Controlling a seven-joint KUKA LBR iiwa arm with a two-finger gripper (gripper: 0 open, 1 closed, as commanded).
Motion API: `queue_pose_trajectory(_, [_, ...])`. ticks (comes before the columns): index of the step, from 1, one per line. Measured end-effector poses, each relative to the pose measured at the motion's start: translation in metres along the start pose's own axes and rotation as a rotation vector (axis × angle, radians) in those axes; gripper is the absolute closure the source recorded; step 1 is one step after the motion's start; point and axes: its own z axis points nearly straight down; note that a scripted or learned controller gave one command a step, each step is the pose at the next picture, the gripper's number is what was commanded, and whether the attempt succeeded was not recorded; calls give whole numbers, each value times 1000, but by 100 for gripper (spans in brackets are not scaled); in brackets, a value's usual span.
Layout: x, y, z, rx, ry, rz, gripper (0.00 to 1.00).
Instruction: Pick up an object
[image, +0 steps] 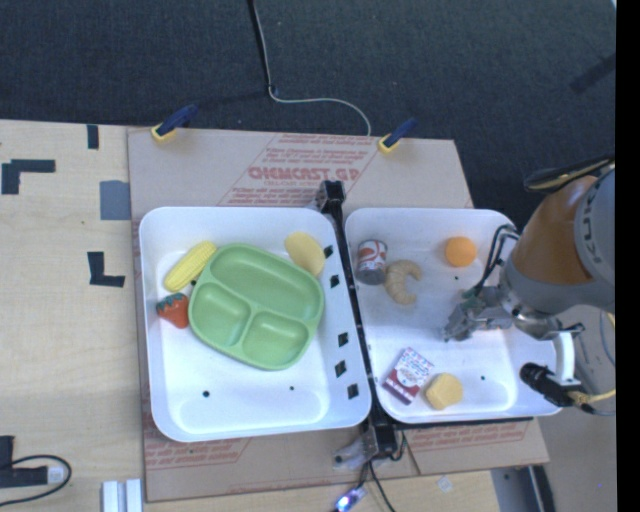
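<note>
No object is in the gripper's (462, 325) grasp yet; the nearest candidates lie around it in the right bin (500, 222). The gripper hangs low over bare white floor at the bin's middle right, and whether it is released or clenched I cannot tell from this slant.

Left of it and farther back lies a tan croissant (403, 281), curved and matte, touching or nearly touching a small can (371, 260) with a red-and-white label. An orange ball (460, 251), smooth and round, sits farther back. Nearer, to the gripper's left, a flat red-and-white packet (407, 374) lies just beside a yellow lump (444, 391).

This looks like the approach step: the gripper is down in the bin but over no item. The next move calls for shifting over one object before dropping. The croissant seems a fair target.

The left bin (150, 300) holds a green divided tray (257, 306), glossy plastic, with a corn cob (190, 266), a red fruit (173, 310) and a lemon (304, 252) along its far rim.
</note>
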Motion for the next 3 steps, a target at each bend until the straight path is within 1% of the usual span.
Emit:
queue_pose_trajectory(1, [23,61,10,-5,-2,0,100])
queue_pose_trajectory(2, [-41,111,10,4,-3,4,100])
queue_pose_trajectory(3, [7,67,8,-3,-2,4,100])
